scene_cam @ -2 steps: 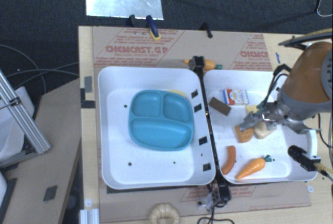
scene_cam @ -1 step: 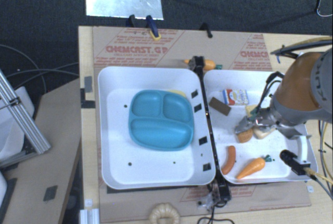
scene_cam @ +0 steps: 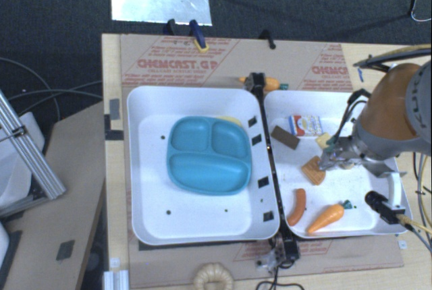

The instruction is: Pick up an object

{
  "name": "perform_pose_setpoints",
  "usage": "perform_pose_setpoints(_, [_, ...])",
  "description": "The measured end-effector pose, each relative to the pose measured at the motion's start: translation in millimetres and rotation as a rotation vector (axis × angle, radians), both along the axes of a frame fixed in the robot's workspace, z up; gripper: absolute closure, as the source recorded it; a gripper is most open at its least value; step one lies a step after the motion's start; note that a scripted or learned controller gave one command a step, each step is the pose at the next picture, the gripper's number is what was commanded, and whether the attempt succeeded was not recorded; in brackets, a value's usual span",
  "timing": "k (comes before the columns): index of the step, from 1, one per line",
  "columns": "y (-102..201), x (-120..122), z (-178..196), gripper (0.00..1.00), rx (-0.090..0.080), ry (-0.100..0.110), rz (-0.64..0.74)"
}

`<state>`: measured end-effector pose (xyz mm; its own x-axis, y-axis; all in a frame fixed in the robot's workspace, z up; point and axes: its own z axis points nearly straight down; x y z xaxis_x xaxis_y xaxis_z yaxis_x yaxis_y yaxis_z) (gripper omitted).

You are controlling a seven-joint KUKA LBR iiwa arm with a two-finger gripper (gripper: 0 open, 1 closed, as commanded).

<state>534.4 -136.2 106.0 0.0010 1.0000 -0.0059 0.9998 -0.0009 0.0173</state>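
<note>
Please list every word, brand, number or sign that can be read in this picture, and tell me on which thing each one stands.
"CHEMCAST GP": red print on the brown board under the bins, at its upper left.
"CHEMCAST": the same red print, slanted and partly cut off, on the board's upper right.
Small carton in the right bin: it bears coloured print, too small and blurred to read.

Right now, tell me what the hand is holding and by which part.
That cannot be told. The hand sits low in the right bin, right at the tan cracker-like piece, but no object is visibly between its fingers.
</note>
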Motion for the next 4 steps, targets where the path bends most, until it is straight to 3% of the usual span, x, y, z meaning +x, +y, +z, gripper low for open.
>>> perform_pose_setpoints(1, [-2,1,43,1.0,0.005,0.012,0.004])
perform_pose_setpoints(3, [-5,3,120,1.0,0.005,0.013,0.006])
perform_pose_setpoints(4, [34,33,127,1.0,0.007,0.013,0.01])
